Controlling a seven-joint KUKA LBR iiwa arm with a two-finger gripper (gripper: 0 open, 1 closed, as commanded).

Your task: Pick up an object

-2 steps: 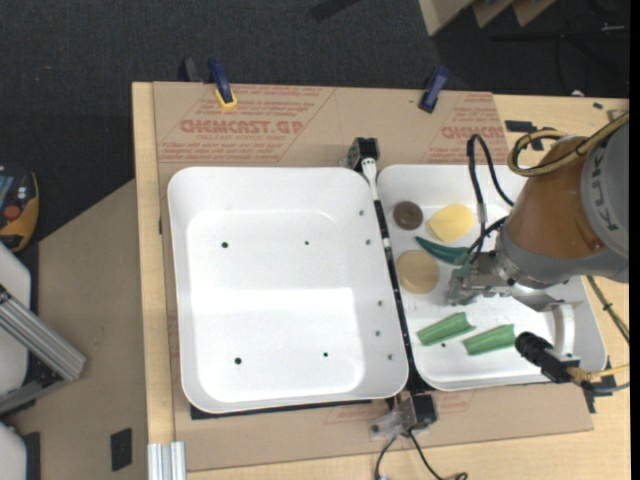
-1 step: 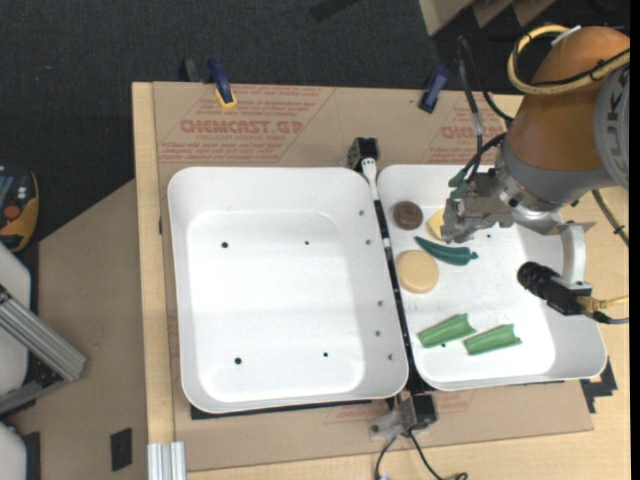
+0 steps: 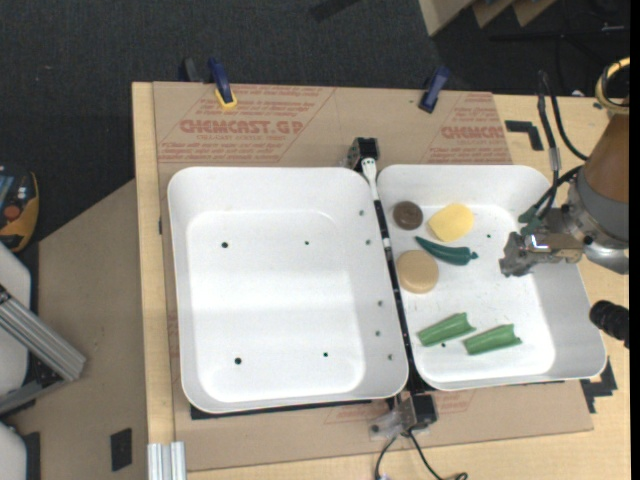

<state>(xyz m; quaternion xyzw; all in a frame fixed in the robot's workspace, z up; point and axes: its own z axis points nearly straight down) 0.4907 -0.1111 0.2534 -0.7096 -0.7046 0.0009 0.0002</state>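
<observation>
One arm reaches in from the right, its end effector (image 3: 516, 256) low over the right bin (image 3: 570, 353), seemingly empty; finger spread unclear. Nearby lies a yellow lemon-like object (image 3: 452, 221).

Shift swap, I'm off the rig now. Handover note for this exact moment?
Gripper: over the right white bin, near its right side, nothing seen between its fingers; open or shut can't be told.
Items, all in the right bin: small round brown disc, yellow rounded lump, dark green curved pepper-like piece, tan round puck, two bright green stubby pieces toward the near edge.
Left white bin: no items seen.
Done: no pick yet.
Left: grasp and lift any one object.
</observation>
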